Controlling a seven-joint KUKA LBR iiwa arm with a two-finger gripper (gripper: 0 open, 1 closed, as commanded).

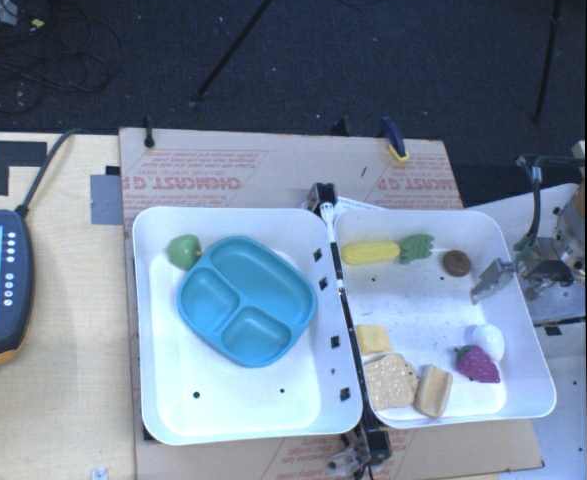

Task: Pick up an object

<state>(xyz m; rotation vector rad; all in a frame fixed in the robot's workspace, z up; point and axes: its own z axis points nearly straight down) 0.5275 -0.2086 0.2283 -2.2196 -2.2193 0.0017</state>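
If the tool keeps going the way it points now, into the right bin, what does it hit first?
The tool points left and slightly down over the right bin's edge. Its line looks free onto bare bin floor; the brown round piece sits just above that line and could be clipped. Depth is unclear from this view.

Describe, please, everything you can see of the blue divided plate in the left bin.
The blue divided plate looks like smooth, light-blue plastic, rounded in outline, with a raised rim and three compartments: one large along its upper side and two smaller below. All three hold nothing. It lies flat, right way up, turned at an angle, in the upper middle of the left bin. A green apple sits at its upper-left edge, seemingly touching the rim.
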